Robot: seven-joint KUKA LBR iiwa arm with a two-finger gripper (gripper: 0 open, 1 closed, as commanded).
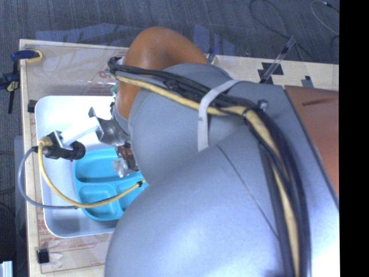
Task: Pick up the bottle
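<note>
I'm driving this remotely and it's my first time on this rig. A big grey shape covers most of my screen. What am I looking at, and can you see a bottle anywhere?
The big grey shape is the robot arm itself, seen from a fixed camera above the bench that looks down at a slant. The arm reaches in from the right and sits close to the lens, so it blocks much of the view. The orange part is the band above its wrist, and black and yellow cables are strapped along it.

Below the arm on the left is a shallow white bin. Inside it lies a bright blue tray with compartments. The metal parts at the arm's tip are the pincer, low over the bin beside that tray.

I cannot make out a bottle, nor anything held in the pincer.
</note>
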